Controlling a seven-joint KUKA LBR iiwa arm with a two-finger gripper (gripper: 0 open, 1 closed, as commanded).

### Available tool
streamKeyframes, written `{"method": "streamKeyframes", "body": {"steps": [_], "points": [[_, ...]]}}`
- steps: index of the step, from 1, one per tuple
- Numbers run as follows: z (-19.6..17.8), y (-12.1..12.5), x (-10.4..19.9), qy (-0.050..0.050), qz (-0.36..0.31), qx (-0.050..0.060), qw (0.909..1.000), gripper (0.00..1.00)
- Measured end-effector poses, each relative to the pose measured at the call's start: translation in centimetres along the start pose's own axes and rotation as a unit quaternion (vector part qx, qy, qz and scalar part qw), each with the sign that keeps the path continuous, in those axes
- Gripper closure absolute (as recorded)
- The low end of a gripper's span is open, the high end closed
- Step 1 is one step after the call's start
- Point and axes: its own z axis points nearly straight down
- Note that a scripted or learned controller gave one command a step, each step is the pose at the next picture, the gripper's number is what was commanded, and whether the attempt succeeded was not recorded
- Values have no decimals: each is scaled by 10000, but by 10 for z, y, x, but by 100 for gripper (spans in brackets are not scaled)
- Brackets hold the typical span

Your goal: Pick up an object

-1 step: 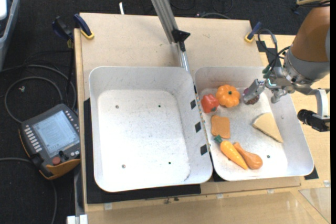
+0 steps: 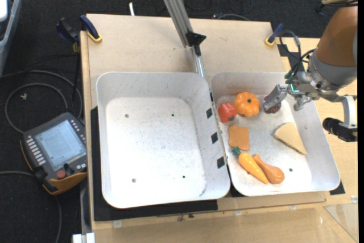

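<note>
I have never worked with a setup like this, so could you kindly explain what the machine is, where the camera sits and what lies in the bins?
One camera looks down at a slant on a wooden bench with two shallow white bins. The grey and orange robot arm reaches in from the right; its gripper hangs over the right bin, beside a small dark object. That bin holds toy food: an orange pumpkin, a red piece, an orange square slice, a carrot, an orange gourd-like piece and a pale wedge. The left bin sits alongside.
</note>
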Motion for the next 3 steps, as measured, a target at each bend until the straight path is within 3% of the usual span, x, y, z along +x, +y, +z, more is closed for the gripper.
{"method": "streamKeyframes", "body": {"steps": [1,2,3], "points": [[64,-1,-2,6,17,30,10000,0],[105,-1,-1,1,14,8,10000,0],[92,0,-2,-4,14,-13,10000,100]]}}
